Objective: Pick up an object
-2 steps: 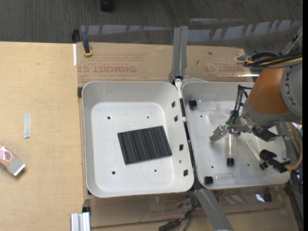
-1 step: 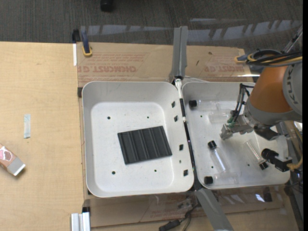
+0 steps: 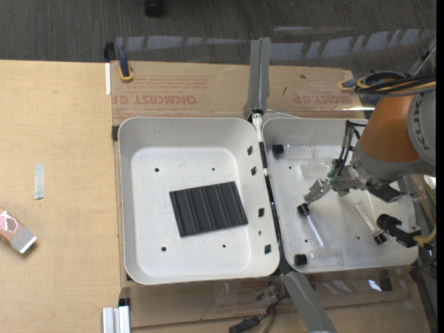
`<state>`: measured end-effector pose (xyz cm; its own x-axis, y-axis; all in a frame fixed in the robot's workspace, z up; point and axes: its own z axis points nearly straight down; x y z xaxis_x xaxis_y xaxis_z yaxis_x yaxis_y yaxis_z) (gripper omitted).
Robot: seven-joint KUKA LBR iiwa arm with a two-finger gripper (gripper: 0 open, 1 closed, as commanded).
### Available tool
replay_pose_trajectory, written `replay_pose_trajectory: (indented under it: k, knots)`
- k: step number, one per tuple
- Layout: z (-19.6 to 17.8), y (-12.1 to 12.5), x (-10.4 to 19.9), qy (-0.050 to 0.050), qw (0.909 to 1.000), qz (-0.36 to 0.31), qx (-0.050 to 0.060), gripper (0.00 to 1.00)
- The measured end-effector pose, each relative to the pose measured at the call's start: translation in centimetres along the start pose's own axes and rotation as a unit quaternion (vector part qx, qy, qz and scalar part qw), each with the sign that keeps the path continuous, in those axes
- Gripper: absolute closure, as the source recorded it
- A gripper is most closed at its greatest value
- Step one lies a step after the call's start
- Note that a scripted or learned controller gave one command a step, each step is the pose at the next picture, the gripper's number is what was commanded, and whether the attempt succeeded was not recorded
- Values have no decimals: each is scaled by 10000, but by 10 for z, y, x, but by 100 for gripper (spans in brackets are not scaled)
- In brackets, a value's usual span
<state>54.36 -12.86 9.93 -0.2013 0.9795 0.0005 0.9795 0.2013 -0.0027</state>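
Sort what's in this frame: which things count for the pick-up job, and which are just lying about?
For the job:
- gripper, low in the right bin
- black ribbed mat in the left bin
- small clear pieces in the right bin

Lying about:
- eraser-like block on the bench
- small grey strip
- clamp

left bin [image 3: 139, 186]: white, black-dotted
mat [image 3: 208, 208]: dark grey, ribbed in stripes
right bin [image 3: 333, 255]: white
arm band [image 3: 388, 134]: orange
desk [image 3: 55, 130]: tan

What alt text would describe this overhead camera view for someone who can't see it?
A grey robot arm with an orange band reaches from the right over the right white bin. The left white bin holds a dark ribbed rectangular pad.
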Motion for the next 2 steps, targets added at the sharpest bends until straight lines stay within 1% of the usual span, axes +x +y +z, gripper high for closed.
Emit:
replay_pose_trajectory:
  k: [1, 2]
  knots:
    - [-36, 55, -10, -10, 9998, -173, -13, 0]
    - [-25, 14, -68, -6, 9993, -370, -6, 0]
